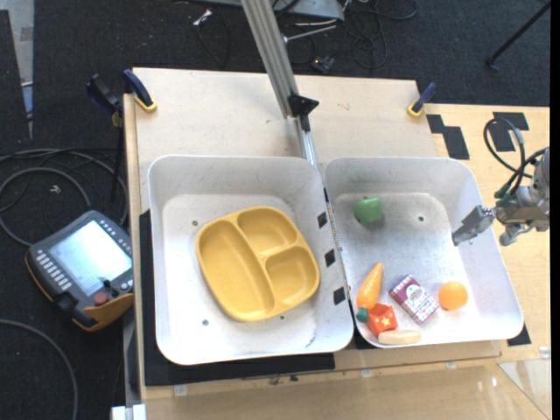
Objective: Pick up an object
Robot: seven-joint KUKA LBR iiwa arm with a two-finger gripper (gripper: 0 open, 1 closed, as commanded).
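Gripper waits at bin's edge, nothing yet in hand

Gripper (pixel 479 224) on the grey arm sits at the right of the frame, at the right rim of the right-hand bin (pixel 490 201), with one dark finger reaching in over the white wall. Whether it is spread or pressed together cannot be told from this angle; no object lies between its tips. Nearest to it, lower in the same bin, is an orange ball (pixel 453 296), well apart from the tool. Just beside the ball to the left lies a small purple-and-white box (pixel 413 298), and left of that a toy carrot (pixel 370 283) tilted above a red block (pixel 382 319), with a pale, elongated piece (pixel 398 337) at the bin's bottom edge. A green toy fruit (pixel 369 210) rests alone toward the bin's upper left. Across the divide, the left-hand bin (pixel 166 234) holds a yellow divided tray (pixel 257 262). A handheld control pendant (pixel 80 269) lies on the floor at the left of the frame.

The task appears to stand at its approach step: no target has been reached and all the pieces rest on the bin floor. The next move calls for carrying the tool inward over one item, probably the ball or the isolated green fruit, then lowering squarely so the fingers straddle it; the crowded cluster at the bottom would leave less room.
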